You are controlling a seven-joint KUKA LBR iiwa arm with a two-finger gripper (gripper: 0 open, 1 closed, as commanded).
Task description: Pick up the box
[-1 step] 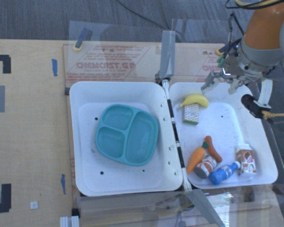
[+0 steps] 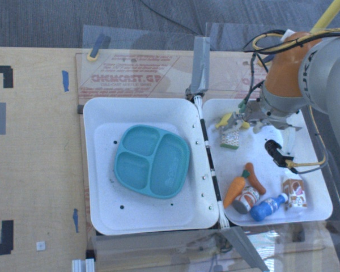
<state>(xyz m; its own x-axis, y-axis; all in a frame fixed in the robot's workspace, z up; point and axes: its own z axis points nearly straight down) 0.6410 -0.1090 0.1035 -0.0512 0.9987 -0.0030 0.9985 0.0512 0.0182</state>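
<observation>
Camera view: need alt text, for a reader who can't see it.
The grey and orange arm reaches from the right, over the right bin, above a small box. That bin also holds two carrots, a can, a blue bottle and a carton; the left bin holds a teal divided plate.

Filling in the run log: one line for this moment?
arm: over right bin | gripper: above box | grasp: unconfirmed | left bin: teal plate
</observation>
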